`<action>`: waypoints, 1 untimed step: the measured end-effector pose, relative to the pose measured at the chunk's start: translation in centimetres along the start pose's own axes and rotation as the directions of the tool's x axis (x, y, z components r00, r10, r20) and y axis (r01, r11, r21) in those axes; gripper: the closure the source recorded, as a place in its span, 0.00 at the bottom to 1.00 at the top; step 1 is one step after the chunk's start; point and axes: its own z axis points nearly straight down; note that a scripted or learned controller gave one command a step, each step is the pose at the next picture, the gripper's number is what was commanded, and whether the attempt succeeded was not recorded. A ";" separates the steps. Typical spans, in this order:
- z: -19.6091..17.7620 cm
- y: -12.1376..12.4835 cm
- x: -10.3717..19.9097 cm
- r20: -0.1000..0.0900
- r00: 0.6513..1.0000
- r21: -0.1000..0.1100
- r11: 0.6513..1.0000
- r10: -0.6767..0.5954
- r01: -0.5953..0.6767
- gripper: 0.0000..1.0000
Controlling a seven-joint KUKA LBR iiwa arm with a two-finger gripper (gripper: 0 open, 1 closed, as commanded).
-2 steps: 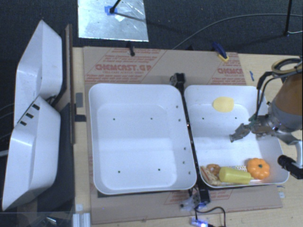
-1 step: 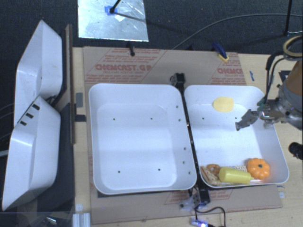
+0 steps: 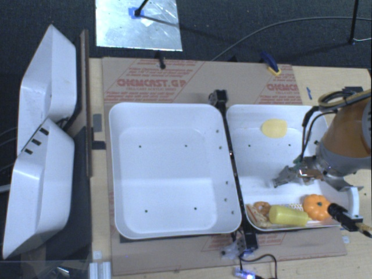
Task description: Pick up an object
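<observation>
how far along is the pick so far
Done: the gripper is down inside the right bin. In hand: nothing shows between its fingers. Left: the grasp and lift. The yellow disc, the orange ball and the yellow-green piece all lie in the bin.

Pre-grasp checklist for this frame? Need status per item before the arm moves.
1. Targets present in right bin: ok. Pale yellow object near the far wall; orange object, yellow-green object and a brownish item along the near wall.
2. Gripper over the right bin: ok, above bare floor.
3. Gripper free of load: ok, nothing seen between its fingers.
4. Finger opening: cannot tell.
5. Isolated target: ok for the pale yellow object; not ok for the near-wall cluster, crowded together.
6. Wall clearance at cluster: not ok, items lie against the wall.
</observation>
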 end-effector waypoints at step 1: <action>-10.8 2.3 2.4 0.004 1.000 -0.022 1.000 -0.006 0.006 0.00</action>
